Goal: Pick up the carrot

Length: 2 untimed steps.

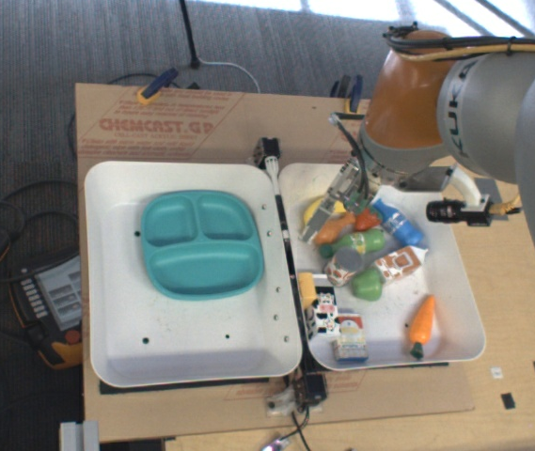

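The arm reached in from the right, its hand (pixel 347 188) lowered over the upper left part of the right bin (pixel 469 341). Whether the hand was apart or together could not be told; it was small and partly masked by the wrist and cabling. Nothing could be confirmed between its tips.

The carrot (pixel 421 324) lay well apart from the hand, near the lower right corner of the right bin, orange with a green stub at its lower end, resting on bare bin floor.

Directly below the hand sat a cluster of toy food and packets (pixel 366 247), touching one another. A small carton (pixel 350 338) lay near the bin's lower edge.

The left bin (pixel 117 346) carried a teal divided tray (pixel 202 242). Both bins stood on the counter (pixel 154 125).
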Each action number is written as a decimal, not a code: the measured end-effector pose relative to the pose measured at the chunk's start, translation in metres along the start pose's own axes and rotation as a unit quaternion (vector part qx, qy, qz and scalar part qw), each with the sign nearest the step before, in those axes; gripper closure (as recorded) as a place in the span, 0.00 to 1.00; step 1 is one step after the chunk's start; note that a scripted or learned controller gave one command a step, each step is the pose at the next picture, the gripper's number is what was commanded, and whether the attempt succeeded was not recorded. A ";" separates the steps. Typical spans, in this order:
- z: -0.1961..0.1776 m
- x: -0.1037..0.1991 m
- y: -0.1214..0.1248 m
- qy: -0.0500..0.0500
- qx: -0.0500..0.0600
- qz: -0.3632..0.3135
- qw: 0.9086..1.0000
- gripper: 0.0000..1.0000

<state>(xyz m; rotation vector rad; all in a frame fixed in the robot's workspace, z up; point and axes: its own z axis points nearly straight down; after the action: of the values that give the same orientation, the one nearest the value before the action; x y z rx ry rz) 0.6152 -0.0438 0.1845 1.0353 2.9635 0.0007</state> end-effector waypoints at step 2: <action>0.000 0.000 0.000 0.000 0.000 0.000 1.000 0.00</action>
<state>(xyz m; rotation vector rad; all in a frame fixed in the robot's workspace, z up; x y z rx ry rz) 0.6151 -0.0440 0.1846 1.0354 2.9636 0.0001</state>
